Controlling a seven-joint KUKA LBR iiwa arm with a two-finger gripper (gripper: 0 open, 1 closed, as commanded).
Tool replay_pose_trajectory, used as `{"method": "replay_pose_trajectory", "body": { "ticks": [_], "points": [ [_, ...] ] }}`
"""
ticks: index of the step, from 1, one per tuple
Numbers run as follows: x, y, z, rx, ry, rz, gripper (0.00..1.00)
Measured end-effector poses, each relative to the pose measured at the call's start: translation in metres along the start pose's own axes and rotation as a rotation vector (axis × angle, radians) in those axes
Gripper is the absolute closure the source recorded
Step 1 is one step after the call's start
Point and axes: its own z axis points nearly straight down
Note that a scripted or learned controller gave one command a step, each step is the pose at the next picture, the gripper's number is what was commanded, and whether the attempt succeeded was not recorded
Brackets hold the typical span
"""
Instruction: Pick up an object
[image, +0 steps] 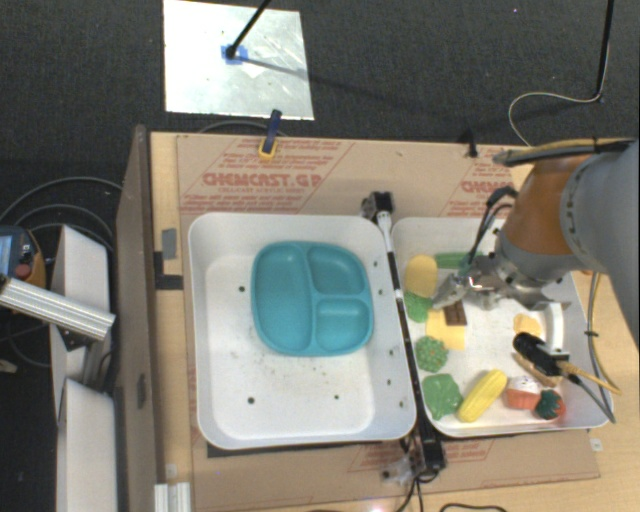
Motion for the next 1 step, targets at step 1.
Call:
{"method": "replay_pose_trajectory", "body": {
  "ticks": [1],
  "points": [
    [0.0321, 0.0057, -0.0007, -0.006, 0.000, -0.007, 0.00]
  ]
}}
